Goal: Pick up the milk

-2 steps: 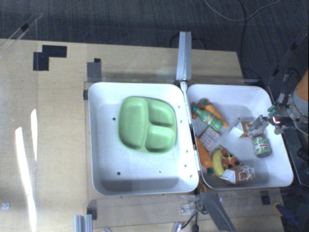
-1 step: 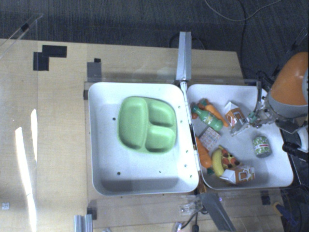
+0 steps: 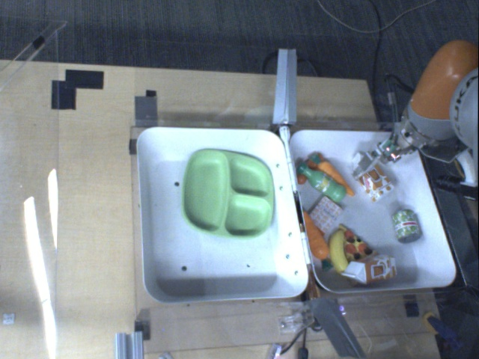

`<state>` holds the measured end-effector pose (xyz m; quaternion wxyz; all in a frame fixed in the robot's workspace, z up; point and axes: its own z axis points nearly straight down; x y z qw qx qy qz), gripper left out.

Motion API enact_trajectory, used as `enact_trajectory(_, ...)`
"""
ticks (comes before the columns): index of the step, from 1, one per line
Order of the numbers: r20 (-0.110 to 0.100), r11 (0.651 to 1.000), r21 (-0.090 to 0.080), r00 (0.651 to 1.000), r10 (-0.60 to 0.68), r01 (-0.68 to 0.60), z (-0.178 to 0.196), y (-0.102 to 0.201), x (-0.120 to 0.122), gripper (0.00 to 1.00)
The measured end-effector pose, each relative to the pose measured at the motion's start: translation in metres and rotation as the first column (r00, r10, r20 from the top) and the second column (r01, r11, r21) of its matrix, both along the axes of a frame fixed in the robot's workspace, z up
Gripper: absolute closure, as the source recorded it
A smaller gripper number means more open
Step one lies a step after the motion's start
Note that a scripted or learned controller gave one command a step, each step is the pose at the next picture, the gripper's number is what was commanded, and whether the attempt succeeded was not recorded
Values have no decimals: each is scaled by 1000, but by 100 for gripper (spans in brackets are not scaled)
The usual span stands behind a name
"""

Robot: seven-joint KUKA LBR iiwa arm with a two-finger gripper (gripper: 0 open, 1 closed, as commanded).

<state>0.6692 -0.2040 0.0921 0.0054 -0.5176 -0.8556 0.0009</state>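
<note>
Two small cartons lie in the right bin (image 3: 438,223), and I cannot tell which is the milk. One is white with a red and brown print (image 3: 376,182) and sits near the bin's back. The other, white with a gable top and an orange-brown label (image 3: 372,269), lies on its side at the front edge. My gripper (image 3: 373,158) hangs at the back of the right bin, just above and behind the printed carton, with nothing seen in its grasp. The arm's orange band (image 3: 441,81) rises at the right.
The right bin also holds a green bottle (image 3: 326,183), carrots (image 3: 317,241), a banana (image 3: 338,250), a patterned packet (image 3: 325,215) and a green can (image 3: 406,225). A green divided plate (image 3: 227,191) lies in the left bin (image 3: 161,260). A metal divider (image 3: 284,88) stands between the bins.
</note>
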Motion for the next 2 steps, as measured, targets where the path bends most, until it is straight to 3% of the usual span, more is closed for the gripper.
enact_trajectory(1,-5,1000,-3,1000,6,-6,13,-1,0,100)
enact_trajectory(2,21,1000,-4,1000,-11,11,111,107,2,100)
